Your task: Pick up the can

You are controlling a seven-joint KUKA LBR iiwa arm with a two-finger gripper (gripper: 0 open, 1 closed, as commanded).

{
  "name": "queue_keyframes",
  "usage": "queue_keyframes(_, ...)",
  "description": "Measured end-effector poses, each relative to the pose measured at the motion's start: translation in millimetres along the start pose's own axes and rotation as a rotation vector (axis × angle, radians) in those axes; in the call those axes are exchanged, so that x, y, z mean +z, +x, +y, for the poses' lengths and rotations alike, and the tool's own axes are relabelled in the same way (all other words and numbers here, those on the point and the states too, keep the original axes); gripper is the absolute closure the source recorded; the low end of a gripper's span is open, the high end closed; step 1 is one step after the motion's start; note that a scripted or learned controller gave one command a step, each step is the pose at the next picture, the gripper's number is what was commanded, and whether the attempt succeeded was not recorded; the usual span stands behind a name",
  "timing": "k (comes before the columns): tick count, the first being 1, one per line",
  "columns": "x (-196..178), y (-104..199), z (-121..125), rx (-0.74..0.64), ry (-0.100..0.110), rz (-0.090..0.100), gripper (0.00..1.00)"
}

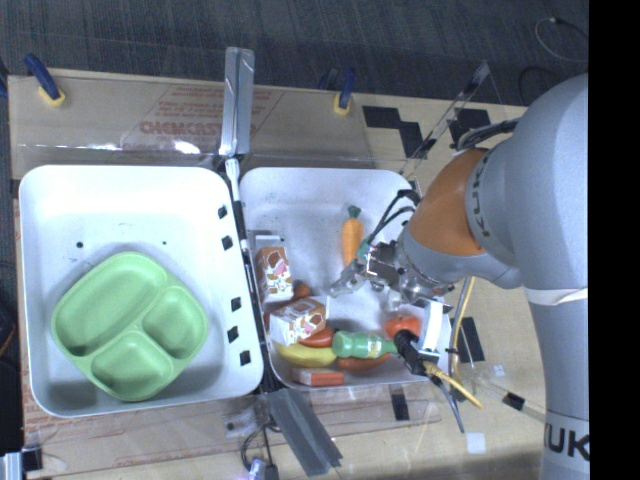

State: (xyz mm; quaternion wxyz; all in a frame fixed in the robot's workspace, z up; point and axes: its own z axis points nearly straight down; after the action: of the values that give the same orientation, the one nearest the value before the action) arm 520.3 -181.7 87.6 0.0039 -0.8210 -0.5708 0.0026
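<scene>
The can (pixel 273 269), short with a brown and white picture label, lies near the left wall of the right bin (pixel 300 193). My gripper (pixel 352 276) hangs low over the middle of that bin, to the right of the can and apart from it. It sits just below the tip of a carrot (pixel 351 238). The grey arm with its orange band (pixel 450 218) reaches in from the right and hides the bin's right side.
A small carton (pixel 298 320), a banana (pixel 300 353), a green bottle (pixel 360 345) and red items (pixel 403 325) crowd the right bin's front. A green divided plate (pixel 128 323) lies in the left bin (pixel 120 198).
</scene>
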Motion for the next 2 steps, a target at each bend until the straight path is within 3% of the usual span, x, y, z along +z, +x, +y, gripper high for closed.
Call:
queue_keyframes(1, -22, -10, 21, -0.050, 0.000, 0.000, 0.00)
queue_keyframes(2, 1, 17, -46, 0.201, 0.002, 0.000, 0.00)
